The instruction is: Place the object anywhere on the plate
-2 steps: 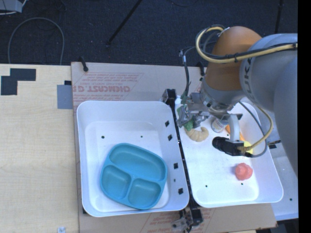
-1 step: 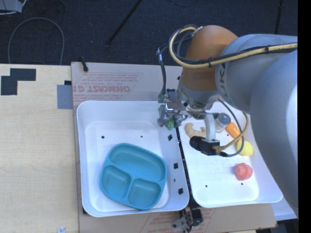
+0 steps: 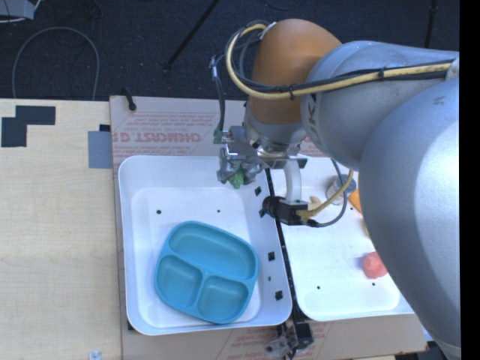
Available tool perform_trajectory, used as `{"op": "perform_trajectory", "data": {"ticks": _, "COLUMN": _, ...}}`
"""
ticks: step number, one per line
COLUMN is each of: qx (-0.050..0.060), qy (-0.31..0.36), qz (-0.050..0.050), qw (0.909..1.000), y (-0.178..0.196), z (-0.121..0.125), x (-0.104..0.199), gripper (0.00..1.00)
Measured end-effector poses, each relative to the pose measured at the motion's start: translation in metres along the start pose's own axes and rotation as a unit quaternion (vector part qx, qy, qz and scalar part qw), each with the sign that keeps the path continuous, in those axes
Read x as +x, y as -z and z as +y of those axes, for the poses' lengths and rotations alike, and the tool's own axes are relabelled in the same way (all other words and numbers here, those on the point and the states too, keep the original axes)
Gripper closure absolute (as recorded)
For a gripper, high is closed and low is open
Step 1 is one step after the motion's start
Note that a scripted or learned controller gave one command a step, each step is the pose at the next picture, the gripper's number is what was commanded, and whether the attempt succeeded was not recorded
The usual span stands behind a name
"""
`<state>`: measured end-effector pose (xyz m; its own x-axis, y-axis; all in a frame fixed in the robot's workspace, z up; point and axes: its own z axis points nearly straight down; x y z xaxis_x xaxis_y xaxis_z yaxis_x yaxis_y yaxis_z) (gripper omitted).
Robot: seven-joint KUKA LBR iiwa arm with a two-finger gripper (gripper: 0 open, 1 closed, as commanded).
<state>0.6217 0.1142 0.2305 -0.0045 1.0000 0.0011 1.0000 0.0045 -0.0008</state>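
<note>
A blue plate lay low in the left bin. Near frame centre, the gripper pinched a small green object above that bin's upper right corner.

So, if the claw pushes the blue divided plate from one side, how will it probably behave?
The blue three-compartment plastic plate looks stiff and thin, so it is probably light for its size. It lies flat and low on the smooth floor of the left white bin, so it would likely slide rather than tip. Its rounded corners may let it turn when pushed off-centre.
</note>
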Motion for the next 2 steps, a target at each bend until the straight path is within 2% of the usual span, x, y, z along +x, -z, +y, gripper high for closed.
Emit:
{"op": "perform_trajectory", "data": {"ticks": 1, "qx": 0.001, "qy": -0.001, "qz": 0.000, "qw": 1.0000, "y": 0.0049, "z": -0.0029, "x": 0.0203, "gripper": 1.00}}
{"op": "perform_trajectory", "data": {"ticks": 2, "qx": 0.001, "qy": -0.001, "qz": -0.001, "qw": 1.0000, "y": 0.0048, "z": -0.0030, "x": 0.0201, "gripper": 0.00}}
